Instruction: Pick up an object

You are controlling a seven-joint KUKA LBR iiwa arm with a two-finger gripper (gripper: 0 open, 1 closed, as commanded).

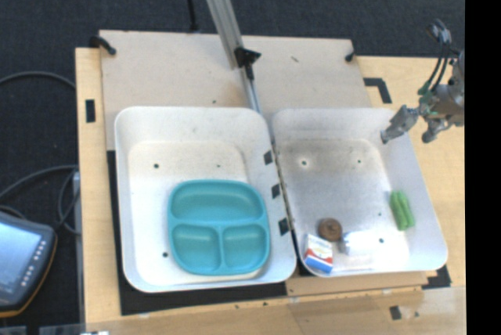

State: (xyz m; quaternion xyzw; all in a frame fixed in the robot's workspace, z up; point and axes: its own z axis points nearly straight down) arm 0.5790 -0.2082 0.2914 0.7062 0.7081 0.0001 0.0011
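My gripper (412,128) hangs over the far right rim of the right bin (329,169), its two fingers spread apart with nothing between them. Well below it in that bin, a green oblong object (401,210) lies by the right wall. A small brown round piece (330,228) sits near the front, next to a red, white and blue packet (318,256) in the front left corner. A clear whitish object (362,241) lies to the right of the packet.
The left bin (145,138) holds a teal divided plate (218,226) in its front half. A slanted metal pole (221,5) rises behind the bins. A grey device (23,251) sits off the bench at the left.
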